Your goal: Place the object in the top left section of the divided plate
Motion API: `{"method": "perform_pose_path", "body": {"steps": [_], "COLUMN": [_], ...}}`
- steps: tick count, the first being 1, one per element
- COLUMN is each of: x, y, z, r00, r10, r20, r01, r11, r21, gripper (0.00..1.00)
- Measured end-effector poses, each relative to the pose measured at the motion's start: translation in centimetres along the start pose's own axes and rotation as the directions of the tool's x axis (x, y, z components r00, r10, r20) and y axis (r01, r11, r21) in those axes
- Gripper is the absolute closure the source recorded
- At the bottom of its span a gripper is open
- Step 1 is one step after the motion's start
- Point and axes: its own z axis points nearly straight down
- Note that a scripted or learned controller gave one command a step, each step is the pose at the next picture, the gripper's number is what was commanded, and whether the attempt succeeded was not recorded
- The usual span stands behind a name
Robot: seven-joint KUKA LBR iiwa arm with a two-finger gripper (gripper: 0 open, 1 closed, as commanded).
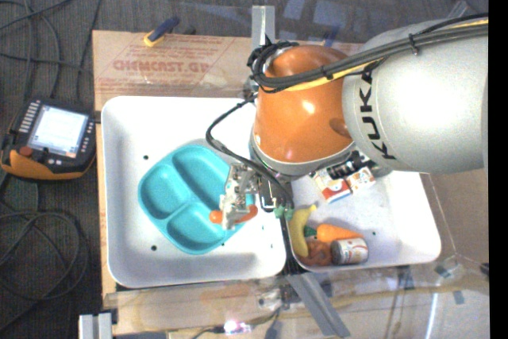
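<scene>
Turquoise plastic forms the divided plate point(184, 198), which lies tilted in the left white bin point(127, 246) with three compartments. Over its edge at about 3 o'clock hang the jaws point(236, 202), reaching down from the grey arm point(413, 103) and its orange band point(298, 111). A small orange object point(216, 216) sits at the plate's right rim, at about 7 o'clock from the jaws and touching or just beside the fingertips; whether it is pinched between them cannot be told, nor whether the jaws are spread or pressed together. The right white bin point(417, 230) holds a yellow banana point(298, 226), an orange carrot point(337, 233), a brown piece point(317, 252), a small can point(349, 252) and a red-and-white box point(345, 182). At 9 o'clock on the floor lies a teach pendant point(49, 139).
</scene>
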Motion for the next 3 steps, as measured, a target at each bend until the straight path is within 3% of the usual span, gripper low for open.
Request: {"method": "perform_pose_path", "body": {"steps": [1,2,3], "x": [0.0,-0.2,-2.4], "y": [-1.5,4.6,-3.2], "z": [1.7,1.1,0.7], "r00": [0.998,0.959,0.954], "r10": [-0.057,-0.284,-0.301], "r20": [-0.001,-0.001,0.000], "r01": [0.057,0.284,0.301], "r11": [0.998,0.959,0.954], "r21": [0.002,-0.001,0.001], "gripper": [1.00,1.00,1.00]}}
